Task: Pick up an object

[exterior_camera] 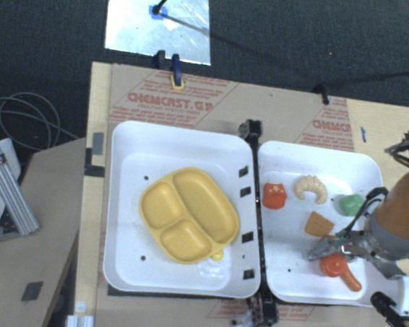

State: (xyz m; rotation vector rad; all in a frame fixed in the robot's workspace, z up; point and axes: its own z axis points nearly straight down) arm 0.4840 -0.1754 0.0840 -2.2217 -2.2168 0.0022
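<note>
Behind both bins (192, 140), cardboard (169, 101) reads "CHEMCAST"

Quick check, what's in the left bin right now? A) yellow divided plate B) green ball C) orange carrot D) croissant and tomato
A: the yellow divided plate lies in the left bin; the croissant, tomato, green ball and carrot all sit in the right bin.

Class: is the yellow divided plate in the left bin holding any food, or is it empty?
Empty: the yellow plate shows three bare compartments.
</note>
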